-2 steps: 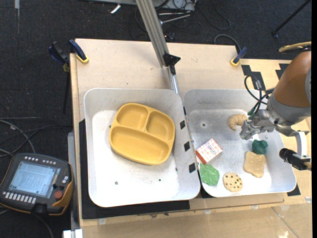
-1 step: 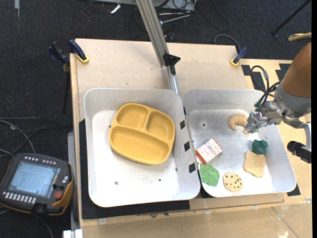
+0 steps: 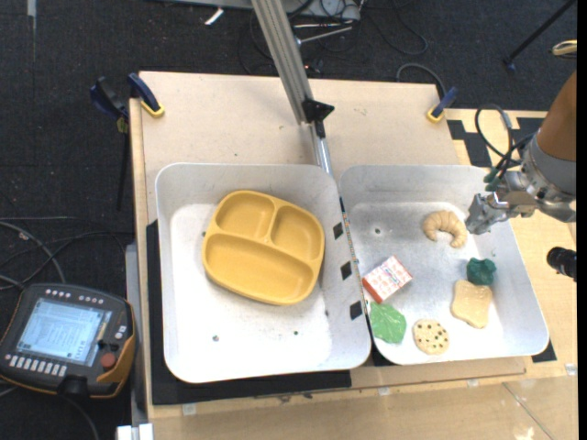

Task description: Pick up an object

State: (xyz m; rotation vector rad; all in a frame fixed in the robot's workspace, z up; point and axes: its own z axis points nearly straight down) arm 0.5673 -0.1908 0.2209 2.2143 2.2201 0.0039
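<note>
Just left of claw, croissant

Grey arm — orange band above the wrist, green cable, metallic end.

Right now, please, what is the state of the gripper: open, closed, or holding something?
Gripper: over the right bin, just right of the croissant; open or closed cannot be told.
</note>
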